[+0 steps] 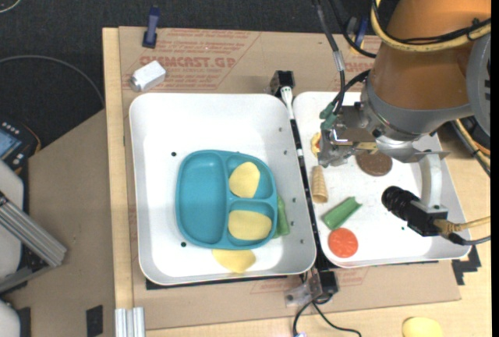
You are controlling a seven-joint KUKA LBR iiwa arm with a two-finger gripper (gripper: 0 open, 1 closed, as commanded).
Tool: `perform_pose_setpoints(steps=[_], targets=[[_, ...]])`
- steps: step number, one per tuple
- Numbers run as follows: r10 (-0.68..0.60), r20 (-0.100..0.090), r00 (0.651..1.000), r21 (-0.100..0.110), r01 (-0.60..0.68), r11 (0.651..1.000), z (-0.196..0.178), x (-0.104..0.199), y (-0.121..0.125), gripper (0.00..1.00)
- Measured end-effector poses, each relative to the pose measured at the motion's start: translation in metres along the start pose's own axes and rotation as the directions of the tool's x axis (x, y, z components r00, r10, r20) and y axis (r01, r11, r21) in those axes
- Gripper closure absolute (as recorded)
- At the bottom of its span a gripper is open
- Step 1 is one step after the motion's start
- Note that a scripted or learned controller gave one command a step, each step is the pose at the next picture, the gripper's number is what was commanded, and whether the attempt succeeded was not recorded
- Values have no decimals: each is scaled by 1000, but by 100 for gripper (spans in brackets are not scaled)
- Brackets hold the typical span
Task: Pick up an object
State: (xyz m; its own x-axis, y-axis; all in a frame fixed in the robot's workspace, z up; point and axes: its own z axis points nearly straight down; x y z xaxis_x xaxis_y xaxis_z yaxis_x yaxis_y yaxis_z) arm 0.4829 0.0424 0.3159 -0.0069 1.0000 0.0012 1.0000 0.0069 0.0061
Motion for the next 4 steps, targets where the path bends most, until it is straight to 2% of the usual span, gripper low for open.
perform_pose_setpoints(steps=[1, 2, 3, 4], targets=[[7, 2, 1000, 3, -7, 1000, -2, -7, -3, 100], [-1, -1, 1000, 6, 1, 1000, 6, 63, -4, 100], [5, -4, 1000, -15, -5, 1000, -184, 53, -1, 100], [12, 2, 1000, 12, -12, 1000, -127, -2, -3, 100]])
